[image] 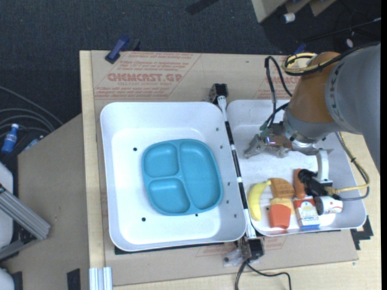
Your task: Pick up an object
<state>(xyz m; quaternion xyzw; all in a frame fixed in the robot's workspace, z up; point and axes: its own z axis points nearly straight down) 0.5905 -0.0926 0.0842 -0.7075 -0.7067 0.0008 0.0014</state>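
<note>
The gripper (pixel 261 147) hangs low over the right bin (pixel 242 116) with its fingers spread and nothing between them, while the banana (pixel 258 199) and other objects sit untouched at the near end, so the pick isn't made yet.

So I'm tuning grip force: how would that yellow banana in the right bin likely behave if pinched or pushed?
The banana looks smooth and curved, so it may slip or pivot between claw fingers rather than sit square. It lies flat, touching the tan piece beside it, so a push would probably nudge that too. Likely a light toy, though I can't tell for sure.
</note>
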